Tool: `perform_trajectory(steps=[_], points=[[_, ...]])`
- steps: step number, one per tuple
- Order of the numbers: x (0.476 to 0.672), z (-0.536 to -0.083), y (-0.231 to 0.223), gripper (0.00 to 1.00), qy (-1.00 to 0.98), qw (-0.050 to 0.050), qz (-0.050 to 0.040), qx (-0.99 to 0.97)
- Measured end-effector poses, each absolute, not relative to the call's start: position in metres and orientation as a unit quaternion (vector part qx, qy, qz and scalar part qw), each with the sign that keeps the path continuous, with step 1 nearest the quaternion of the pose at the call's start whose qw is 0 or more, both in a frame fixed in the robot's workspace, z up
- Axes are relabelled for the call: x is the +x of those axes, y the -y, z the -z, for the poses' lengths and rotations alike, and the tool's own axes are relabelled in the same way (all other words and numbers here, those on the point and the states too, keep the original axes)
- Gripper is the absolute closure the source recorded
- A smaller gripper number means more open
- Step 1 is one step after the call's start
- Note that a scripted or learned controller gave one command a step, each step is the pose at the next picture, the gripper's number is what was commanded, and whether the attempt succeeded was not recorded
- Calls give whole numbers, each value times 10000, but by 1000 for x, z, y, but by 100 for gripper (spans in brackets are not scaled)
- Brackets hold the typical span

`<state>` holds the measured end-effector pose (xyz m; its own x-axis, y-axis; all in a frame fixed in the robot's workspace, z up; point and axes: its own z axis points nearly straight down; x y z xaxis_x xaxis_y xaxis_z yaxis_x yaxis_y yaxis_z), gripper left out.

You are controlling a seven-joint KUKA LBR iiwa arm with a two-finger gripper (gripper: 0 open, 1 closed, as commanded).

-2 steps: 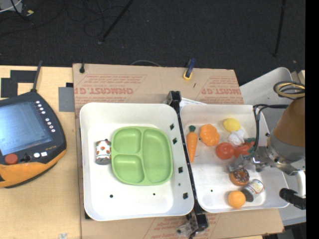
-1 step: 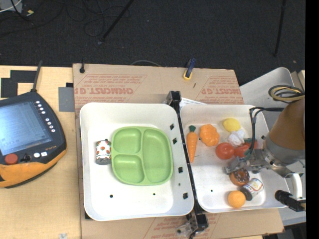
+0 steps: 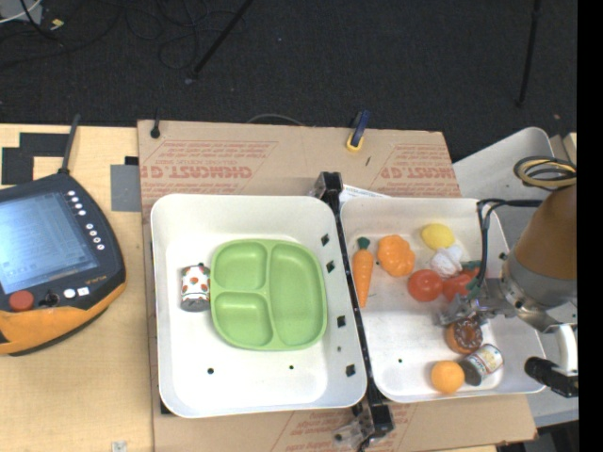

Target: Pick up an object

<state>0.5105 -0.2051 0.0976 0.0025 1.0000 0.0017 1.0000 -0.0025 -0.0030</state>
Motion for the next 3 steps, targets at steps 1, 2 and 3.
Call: perform_trajectory(steps=[1, 2, 3], points=[[507, -151, 197, 100, 7071, -1, 4, -7071], [509, -214, 198, 100, 7073, -16, 8, -7069], [509, -228, 200, 100, 7072, 3, -1, -7070]])
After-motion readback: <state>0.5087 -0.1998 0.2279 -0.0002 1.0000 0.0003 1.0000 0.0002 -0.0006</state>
